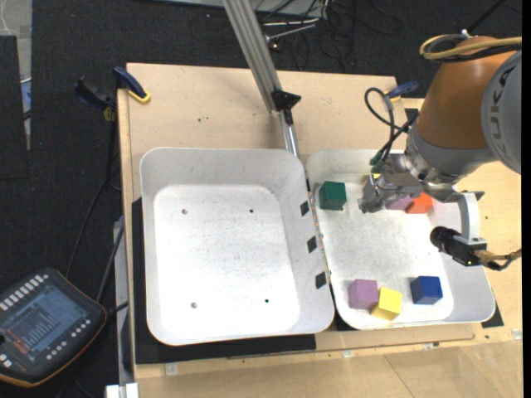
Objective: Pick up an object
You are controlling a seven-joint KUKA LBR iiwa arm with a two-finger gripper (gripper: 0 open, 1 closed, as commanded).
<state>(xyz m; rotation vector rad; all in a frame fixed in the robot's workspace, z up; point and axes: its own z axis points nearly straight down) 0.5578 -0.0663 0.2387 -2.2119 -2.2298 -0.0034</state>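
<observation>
My gripper (379, 199) hangs low over the far part of the right bin (398, 247); its fingertips are hidden by the wrist. Just to its right lie a pink block (400, 201) and an orange block (421, 205), touching each other and close against the gripper. A green cube (333, 195) sits to the gripper's left near the bin's far left corner. At the bin's near side lie a purple block (362, 293), a yellow block (387, 303) and a blue cube (426, 289).
The left bin (220, 239) stands beside the right one, separated by a ridge with black clips (313, 244). A metal pole (257, 48) slants across the far bench. A black cylinder (452, 245) on the wrist overhangs the right bin's right side.
</observation>
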